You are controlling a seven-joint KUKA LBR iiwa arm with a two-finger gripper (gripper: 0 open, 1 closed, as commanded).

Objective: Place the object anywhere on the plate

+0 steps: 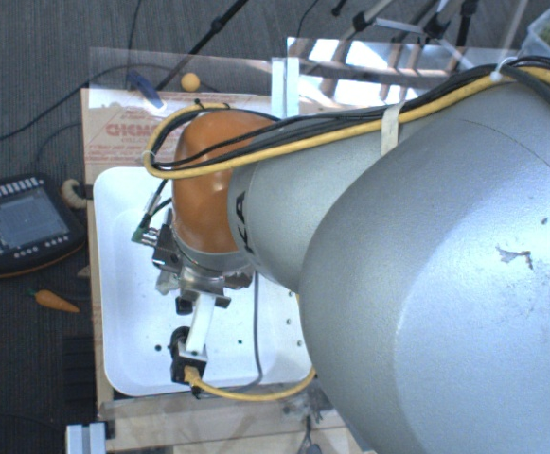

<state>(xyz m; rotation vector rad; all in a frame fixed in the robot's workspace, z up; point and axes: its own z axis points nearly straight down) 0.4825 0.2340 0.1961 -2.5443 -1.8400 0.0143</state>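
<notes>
The pincer [202, 297] hangs, it seems, over the white bin [123, 253]; we cannot tell whether it is spread or pinching anything.

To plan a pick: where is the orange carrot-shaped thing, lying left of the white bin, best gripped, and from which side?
Probably grip the orange carrot-shaped thing near its middle, coming from straight above and closing across its narrow width: it lies flat and is long and slim.

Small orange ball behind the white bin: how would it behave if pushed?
The orange ball looks round, so a nudge would probably send it rolling. It appears small, so it is likely light. Whether it is hard or soft is unclear.
</notes>
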